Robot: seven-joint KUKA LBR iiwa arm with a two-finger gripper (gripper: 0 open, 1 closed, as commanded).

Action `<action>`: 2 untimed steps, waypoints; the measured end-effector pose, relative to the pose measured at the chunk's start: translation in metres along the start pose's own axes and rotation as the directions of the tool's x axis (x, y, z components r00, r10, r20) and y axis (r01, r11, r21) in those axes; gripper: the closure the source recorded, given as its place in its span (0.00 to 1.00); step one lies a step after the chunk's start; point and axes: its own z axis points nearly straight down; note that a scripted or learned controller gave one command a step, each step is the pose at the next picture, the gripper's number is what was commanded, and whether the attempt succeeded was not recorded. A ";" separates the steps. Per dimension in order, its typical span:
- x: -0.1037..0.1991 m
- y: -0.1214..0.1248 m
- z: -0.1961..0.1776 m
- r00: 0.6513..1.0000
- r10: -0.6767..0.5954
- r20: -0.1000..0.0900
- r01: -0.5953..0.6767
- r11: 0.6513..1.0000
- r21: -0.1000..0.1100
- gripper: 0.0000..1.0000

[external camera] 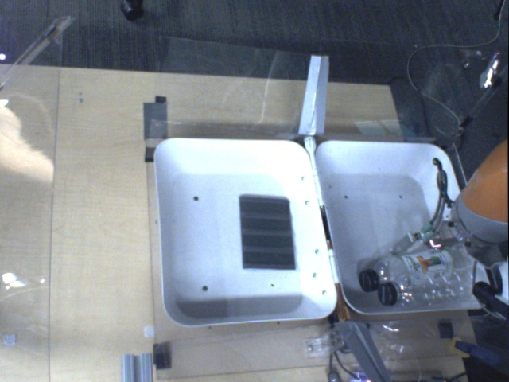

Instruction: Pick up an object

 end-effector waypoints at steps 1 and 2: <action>0.001 0.005 -0.013 1.000 -0.004 0.003 0.004 1.000 -0.010 1.00; 0.070 0.031 -0.120 1.000 -0.028 -0.002 0.029 1.000 0.006 1.00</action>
